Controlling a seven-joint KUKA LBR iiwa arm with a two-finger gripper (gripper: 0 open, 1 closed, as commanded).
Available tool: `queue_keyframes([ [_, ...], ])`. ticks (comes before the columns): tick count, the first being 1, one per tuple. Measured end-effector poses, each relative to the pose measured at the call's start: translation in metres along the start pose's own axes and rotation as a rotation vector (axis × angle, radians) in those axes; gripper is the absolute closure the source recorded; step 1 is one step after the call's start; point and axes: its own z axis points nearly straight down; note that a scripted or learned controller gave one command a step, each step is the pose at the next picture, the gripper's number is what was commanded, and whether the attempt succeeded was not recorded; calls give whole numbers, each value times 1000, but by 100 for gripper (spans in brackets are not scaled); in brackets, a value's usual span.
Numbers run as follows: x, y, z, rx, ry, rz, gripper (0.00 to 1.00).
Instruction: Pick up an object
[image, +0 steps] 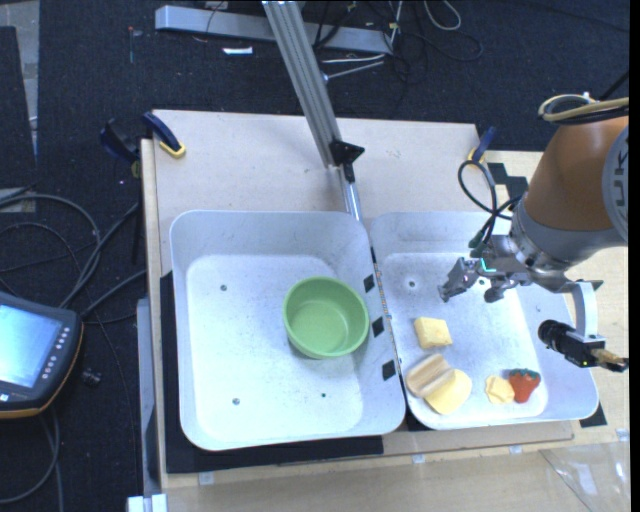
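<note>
Yellow block (432, 332) sits flat in the right bin (560, 410), its long axis running roughly left to right, just below the gripper (470, 285). That gripper hangs over the bin floor, fingers spread apart, nothing between them. Nearer us lie a bread-like piece (438, 382) and a strawberry (523, 383). Over in the left bin (200, 300), a green bowl (325, 317) stands upright.

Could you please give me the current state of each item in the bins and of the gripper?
green bowl: upright, in left bin.
yellow block: lying loose, right bin.
bread-like piece: lying loose, right bin.
strawberry: lying at a small yellow piece.
gripper: above right bin, holding nothing.
</note>
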Motion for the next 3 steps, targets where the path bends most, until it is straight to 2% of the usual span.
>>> queue_keyframes([
  [1,0,0,0,0,0,0,0],
  [3,-5,-3,115,5,1,0,0],
])
